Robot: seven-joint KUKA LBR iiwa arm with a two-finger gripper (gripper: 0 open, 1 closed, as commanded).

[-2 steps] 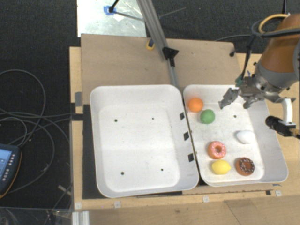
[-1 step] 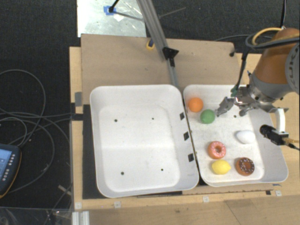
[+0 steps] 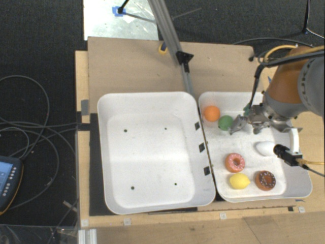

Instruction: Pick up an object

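The green ball (image 3: 225, 122) is round, so it has no long side and points no special way. It sits in the right bin (image 3: 304, 189), near the top, just right of the orange ball (image 3: 212, 113). The two balls are close, maybe touching.

The grey arm (image 3: 294, 88) comes in from the right of the picture and bends down over the right bin. Its gripper (image 3: 245, 124) points to the left, low over the bin floor. The green ball is just to the left of the gripper, very near its tip. The gripper's fingers look spread apart with nothing between them.

Lower in the same bin lie a pink donut (image 3: 234, 162), a yellow lemon (image 3: 239, 181), a brown donut (image 3: 265, 180) and a white thing (image 3: 264, 148).
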